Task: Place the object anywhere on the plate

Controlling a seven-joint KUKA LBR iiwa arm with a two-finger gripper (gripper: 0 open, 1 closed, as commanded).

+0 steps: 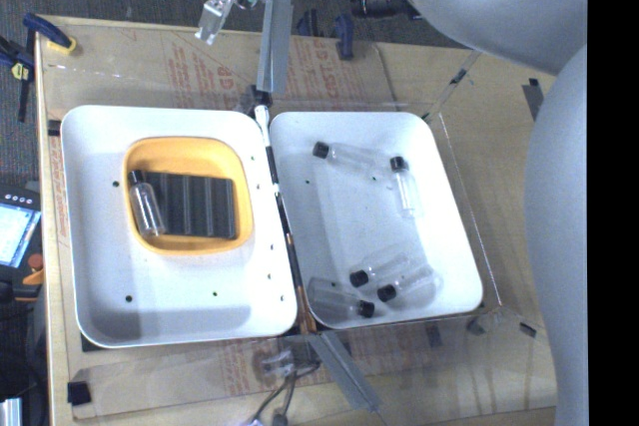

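Clear capped vial [146,206] lying along left edge of yellow plate [186,152] in left bin [90,294], apparently already placed. Gripper [222,7] raised beyond bins' far edge, fingers apart, holding nothing. More vials [392,280] in right bin [454,214]. Likely light, rigid, smooth, prone to rolling; best grasped across mid-barrel, away from black cap.

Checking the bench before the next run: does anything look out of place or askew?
Nothing looks damaged or spilled. One clear vial already lies on the yellow plate in the left bin. Several other vials lie scattered at odd angles in the right bin.
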